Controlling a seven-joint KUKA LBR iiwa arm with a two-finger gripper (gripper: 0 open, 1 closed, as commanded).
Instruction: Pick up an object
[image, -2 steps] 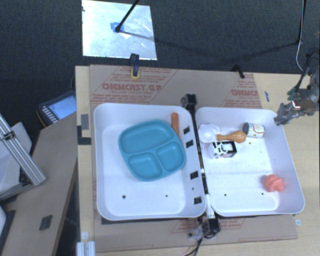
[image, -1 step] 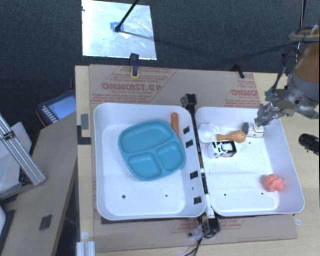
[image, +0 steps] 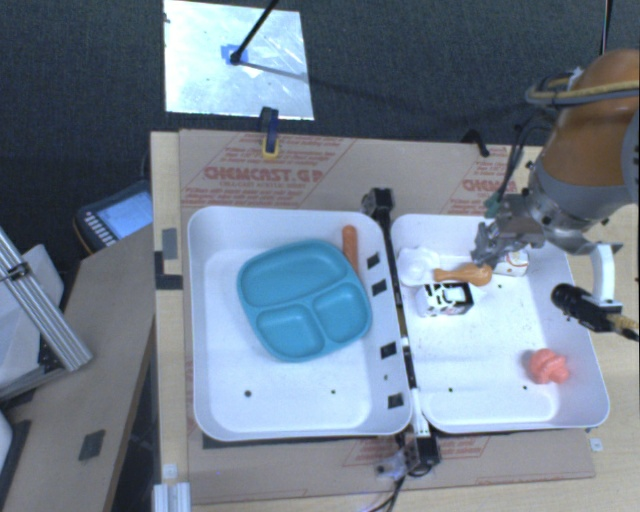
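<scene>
Hovering over the right bin, the gripper sits just above an orange spoon; finger state cannot be determined. A pink object lies near that bin's front right corner.

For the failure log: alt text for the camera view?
The gripper hovers over an orange piece in the right bin, near a pink object. The left bin holds a blue divided plate.

blue tray, pink, perhaps foam, lump
</scene>
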